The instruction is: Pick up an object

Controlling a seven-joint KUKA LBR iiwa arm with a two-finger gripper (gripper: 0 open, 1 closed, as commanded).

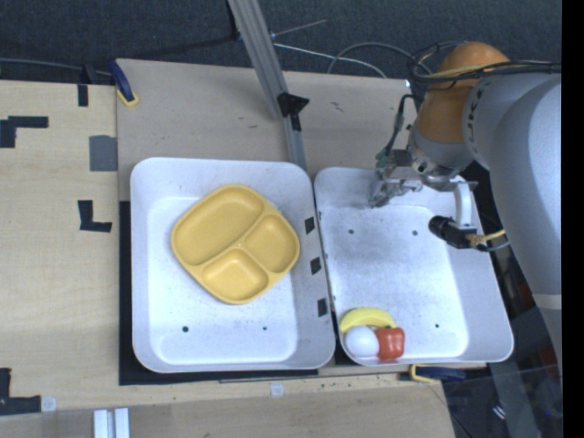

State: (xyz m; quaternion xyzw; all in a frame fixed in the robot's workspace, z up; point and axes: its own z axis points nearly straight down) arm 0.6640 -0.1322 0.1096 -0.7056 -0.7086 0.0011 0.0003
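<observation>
Pincer [381, 192]: low over the far rim of the right bin [474, 322], holding nothing; whether its fingers stand wide or narrow cannot be told. Near items, right bin, near-left corner: white ball [361, 342], red piece [391, 342] touching it, yellow piece [366, 317] curved over both; a tight cluster against the wall. Left bin [151, 272]: yellow divided plate [235, 243], lying flat, long axis running diagonally. Key relation: the cluster lies straight toward the near edge from the pincer, well apart, across the bin's bare floor; the plate lies to its left, beyond the dividing rims. Likely target: the cluster, being in the same bin.
</observation>
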